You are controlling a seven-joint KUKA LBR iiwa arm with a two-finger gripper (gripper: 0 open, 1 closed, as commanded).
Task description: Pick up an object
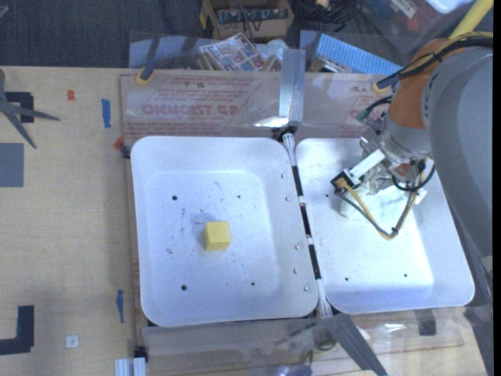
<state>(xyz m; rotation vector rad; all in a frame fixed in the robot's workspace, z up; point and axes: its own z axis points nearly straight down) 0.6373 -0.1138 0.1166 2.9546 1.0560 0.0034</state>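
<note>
Yellow cube (218, 236) sits near the middle of the left bin (149, 233), flat on the scuffed white floor and well apart from the robot. Seen from the overhead camera, the claw (380, 186) hangs over the upper part of the right bin (376, 276), at the end of the orange-banded grey arm (462, 124) reaching in from the right. I cannot tell whether the claw is wide or narrow. The two bins lie side by side on the pale brown worktop (63, 210).
</note>
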